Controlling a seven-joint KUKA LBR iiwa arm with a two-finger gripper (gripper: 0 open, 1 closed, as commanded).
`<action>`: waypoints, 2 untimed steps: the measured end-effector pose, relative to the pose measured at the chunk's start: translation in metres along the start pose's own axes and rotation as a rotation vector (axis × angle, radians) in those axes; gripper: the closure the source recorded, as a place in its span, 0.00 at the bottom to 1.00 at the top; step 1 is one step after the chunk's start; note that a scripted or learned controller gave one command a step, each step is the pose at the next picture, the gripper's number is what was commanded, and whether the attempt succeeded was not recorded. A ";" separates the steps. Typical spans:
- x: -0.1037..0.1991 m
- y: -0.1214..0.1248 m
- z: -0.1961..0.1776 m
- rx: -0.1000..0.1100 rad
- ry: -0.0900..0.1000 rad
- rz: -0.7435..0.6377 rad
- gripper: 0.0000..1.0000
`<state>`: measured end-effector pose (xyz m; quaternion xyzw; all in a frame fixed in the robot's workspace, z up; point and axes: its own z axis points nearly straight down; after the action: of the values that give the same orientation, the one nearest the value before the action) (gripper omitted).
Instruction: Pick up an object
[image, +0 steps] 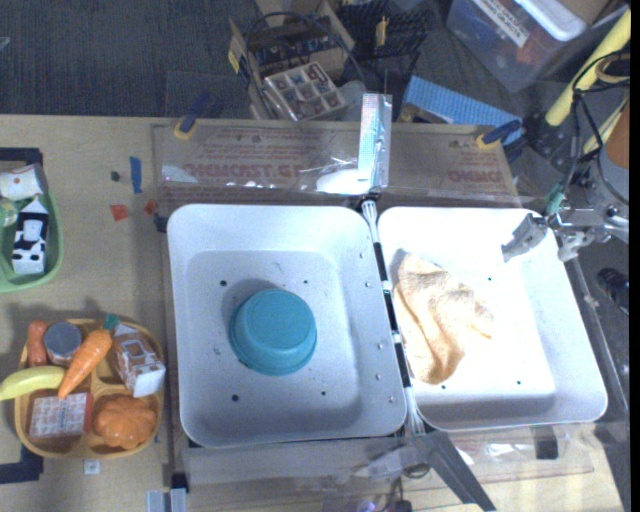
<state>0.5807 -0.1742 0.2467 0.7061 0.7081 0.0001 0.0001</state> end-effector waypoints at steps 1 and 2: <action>0.061 0.004 0.074 0.000 0.000 -0.034 0.00; 0.078 -0.024 0.156 -0.013 -0.002 -0.187 0.00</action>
<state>0.5565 -0.0961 0.0908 0.6371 0.7708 0.0041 0.0054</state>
